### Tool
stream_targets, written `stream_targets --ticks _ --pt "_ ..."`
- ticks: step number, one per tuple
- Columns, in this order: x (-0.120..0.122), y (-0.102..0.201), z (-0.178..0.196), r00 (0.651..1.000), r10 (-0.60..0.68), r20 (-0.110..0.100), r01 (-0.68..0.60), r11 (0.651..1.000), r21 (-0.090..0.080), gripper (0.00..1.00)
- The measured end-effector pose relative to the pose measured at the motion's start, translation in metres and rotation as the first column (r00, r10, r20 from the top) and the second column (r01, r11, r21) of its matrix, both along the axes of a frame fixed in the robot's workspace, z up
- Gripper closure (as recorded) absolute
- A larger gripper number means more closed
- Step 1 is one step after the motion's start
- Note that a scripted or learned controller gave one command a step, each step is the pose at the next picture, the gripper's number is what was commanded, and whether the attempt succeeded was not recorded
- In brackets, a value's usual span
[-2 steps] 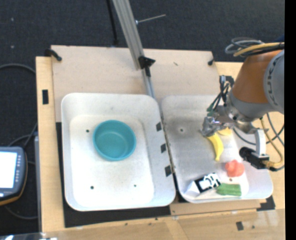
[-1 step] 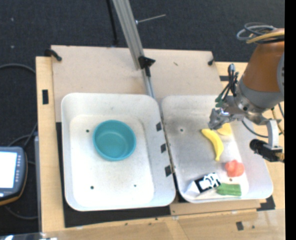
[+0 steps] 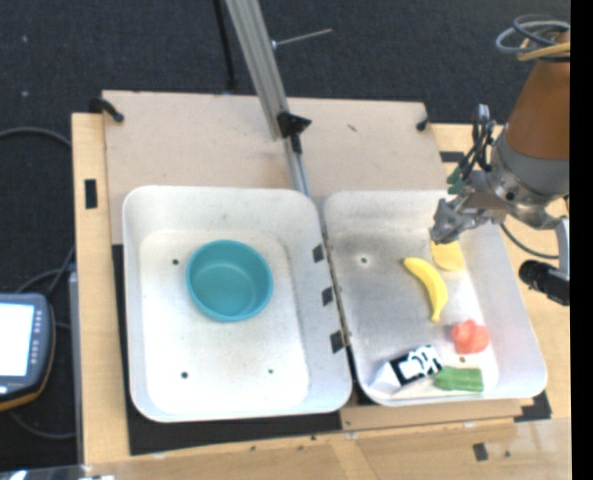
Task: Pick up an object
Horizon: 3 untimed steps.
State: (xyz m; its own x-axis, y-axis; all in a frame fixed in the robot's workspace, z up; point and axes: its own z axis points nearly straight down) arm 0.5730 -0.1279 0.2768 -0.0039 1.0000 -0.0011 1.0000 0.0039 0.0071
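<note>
Poised in approach, claw [image 3: 446, 230], spread impossible to tell, just above the yellow piece [image 3: 449, 257] beside the banana [image 3: 428, 285] in the right bin [image 3: 376, 228]; next, likely lowering onto it.

- the scene is evenly and fairly brightly lit from above, with no hard directional beam.
- the two white bins [image 3: 136, 298] come out near overexposed, their surfaces pale and washed with little texture.
- the teal bowl [image 3: 229, 279] throws only a faint, soft shadow on its lower rim.
- the dark floor [image 3: 96, 28] around the bench swallows detail.
- the handheld screen [image 3: 6, 343] at the left edge glows blown-out white.
- the picture is soft and slightly grainy overall; small items in the right-hand bin look blurred at their edges.
</note>
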Motion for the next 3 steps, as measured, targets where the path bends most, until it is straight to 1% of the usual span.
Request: stream_targets --ticks 1,2,3 --pt "-0.015 0.045 0.003 1.000 0.003 -0.005 -0.003 1.000 0.002 1.00" --pt "-0.033 0.088 -0.008 1.000 0.001 -0.007 -0.001 1.000 0.001 1.00" --pt "-0.040 0.133 -0.023 1.000 0.001 -0.007 -0.001 1.000 0.001 1.00"
